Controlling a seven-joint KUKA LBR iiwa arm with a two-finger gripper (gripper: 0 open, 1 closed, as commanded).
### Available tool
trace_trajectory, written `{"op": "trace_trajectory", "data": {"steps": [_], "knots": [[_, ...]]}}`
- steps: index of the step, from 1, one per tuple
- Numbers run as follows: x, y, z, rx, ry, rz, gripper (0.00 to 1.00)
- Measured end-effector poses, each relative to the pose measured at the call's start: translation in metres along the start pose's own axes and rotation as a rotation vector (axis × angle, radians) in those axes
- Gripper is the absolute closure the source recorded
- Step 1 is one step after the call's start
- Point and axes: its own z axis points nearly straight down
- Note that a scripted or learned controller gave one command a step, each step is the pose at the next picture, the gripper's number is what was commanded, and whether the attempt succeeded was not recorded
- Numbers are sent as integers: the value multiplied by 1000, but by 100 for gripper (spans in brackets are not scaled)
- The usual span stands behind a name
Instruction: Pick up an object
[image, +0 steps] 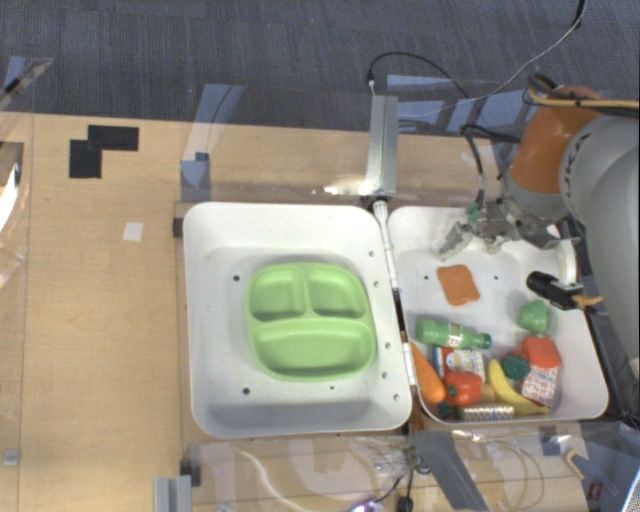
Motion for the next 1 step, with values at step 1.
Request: {"op": "trace_trajectory", "data": {"steps": [1], "knots": [[52, -54, -3, -2, 2, 89, 0]]}}
